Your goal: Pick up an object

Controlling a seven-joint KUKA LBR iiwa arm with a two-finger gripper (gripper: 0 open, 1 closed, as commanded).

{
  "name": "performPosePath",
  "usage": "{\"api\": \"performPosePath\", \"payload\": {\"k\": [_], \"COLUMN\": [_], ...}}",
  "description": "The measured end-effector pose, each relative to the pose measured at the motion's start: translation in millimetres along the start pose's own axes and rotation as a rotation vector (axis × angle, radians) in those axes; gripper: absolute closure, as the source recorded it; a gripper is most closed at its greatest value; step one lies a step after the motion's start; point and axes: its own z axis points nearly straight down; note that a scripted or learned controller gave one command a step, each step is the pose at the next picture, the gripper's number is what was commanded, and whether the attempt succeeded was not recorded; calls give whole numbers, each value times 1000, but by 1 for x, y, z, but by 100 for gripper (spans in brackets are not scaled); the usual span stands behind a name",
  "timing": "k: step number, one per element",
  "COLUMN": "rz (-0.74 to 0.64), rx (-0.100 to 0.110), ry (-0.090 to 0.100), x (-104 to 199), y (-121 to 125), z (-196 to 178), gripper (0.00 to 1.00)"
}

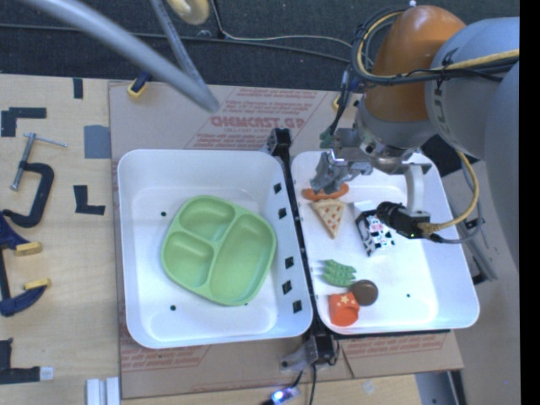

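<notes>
At twelve o'clock of the right bin (451, 306), gripper (331, 180) fingers' spread undeterminable above the orange piece (316, 196); an off-centre descent risks nudging the pizza slice (331, 217) instead.

A single fixed camera hangs above the bench (59, 251), looking down at a slant from the near side; both white bins (135, 226) sit mid-frame at moderate distance, and the arm (456, 66) enters from the right
</notes>
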Motion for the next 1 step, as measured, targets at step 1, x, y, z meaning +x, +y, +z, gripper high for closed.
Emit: {"api": "performPosePath", "payload": {"k": [1], "rz": [-2], "rx": [0], "ry": [0], "x": [62], "y": [2], "z": [1], "gripper": [100]}}
